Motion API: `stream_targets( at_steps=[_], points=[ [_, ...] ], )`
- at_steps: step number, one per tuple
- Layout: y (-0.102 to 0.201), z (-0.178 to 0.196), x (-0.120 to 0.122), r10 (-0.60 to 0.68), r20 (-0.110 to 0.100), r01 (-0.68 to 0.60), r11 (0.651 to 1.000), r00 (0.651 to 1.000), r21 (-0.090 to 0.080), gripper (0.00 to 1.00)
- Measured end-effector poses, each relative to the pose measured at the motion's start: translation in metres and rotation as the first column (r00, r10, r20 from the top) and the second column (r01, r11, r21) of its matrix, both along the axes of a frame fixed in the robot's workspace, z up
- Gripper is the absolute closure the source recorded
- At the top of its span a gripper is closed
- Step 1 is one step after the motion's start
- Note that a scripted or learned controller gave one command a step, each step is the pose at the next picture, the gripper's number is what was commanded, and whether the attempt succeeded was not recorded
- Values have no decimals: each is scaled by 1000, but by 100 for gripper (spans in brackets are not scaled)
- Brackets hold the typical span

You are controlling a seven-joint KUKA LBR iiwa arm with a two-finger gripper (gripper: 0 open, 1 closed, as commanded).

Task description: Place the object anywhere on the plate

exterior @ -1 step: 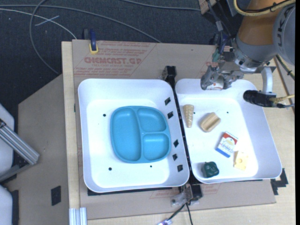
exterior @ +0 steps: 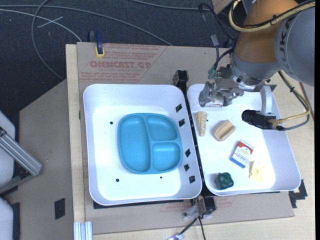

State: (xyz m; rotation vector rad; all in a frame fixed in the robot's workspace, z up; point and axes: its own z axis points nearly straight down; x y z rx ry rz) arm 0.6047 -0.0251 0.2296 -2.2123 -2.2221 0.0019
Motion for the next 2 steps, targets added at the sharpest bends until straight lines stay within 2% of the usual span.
stream_targets(
  at_steps=[1, 2],
  points=[
    [52, -8, -14, 1, 1, -1, 1000, 1000, -1, 100],
    [102, -15, -45, 0, -1, 0, 1000, 1000, -1, 100]
  ],
)
